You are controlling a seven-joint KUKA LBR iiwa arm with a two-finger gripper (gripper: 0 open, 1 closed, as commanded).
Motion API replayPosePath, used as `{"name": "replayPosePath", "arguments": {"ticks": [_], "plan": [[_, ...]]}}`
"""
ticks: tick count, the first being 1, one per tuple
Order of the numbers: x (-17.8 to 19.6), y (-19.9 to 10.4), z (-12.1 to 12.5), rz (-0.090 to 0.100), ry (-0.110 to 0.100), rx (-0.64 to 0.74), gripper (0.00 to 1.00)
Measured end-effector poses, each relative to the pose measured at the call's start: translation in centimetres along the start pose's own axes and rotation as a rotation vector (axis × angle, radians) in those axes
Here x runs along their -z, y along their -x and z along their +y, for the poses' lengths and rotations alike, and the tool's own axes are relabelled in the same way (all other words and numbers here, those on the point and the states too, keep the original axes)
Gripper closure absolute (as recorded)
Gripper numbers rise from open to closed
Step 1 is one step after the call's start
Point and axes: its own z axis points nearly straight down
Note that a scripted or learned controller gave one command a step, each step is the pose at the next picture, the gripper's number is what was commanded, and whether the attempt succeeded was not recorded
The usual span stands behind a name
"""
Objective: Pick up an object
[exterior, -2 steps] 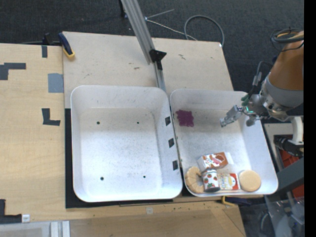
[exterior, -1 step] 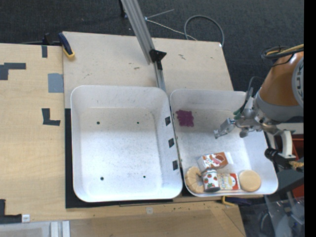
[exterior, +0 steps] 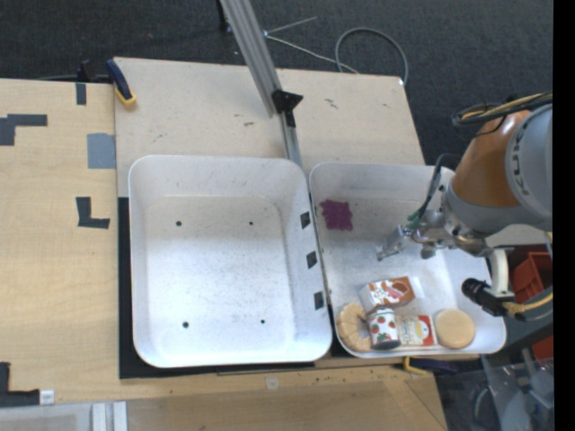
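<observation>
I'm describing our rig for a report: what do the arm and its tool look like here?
The arm is grey and rounded, with a broad orange band above the wrist. A thin cable, dark and yellow, loops over the top of it. The tool is small and made of silvery metal, much slimmer than the arm behind it.

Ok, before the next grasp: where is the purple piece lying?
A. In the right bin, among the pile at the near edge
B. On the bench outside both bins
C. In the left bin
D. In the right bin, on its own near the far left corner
D: the purple piece lies on the floor of the right bin close to the divider, apart from the packets along the near edge, with the gripper off to its right.
</observation>
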Motion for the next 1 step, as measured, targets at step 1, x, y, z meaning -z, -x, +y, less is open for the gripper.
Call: {"name": "replayPosePath", "arguments": {"ticks": [1], "plan": [[-1.52,-0.06,0.00,-0.002,0.006,0.000,0.00]]}}
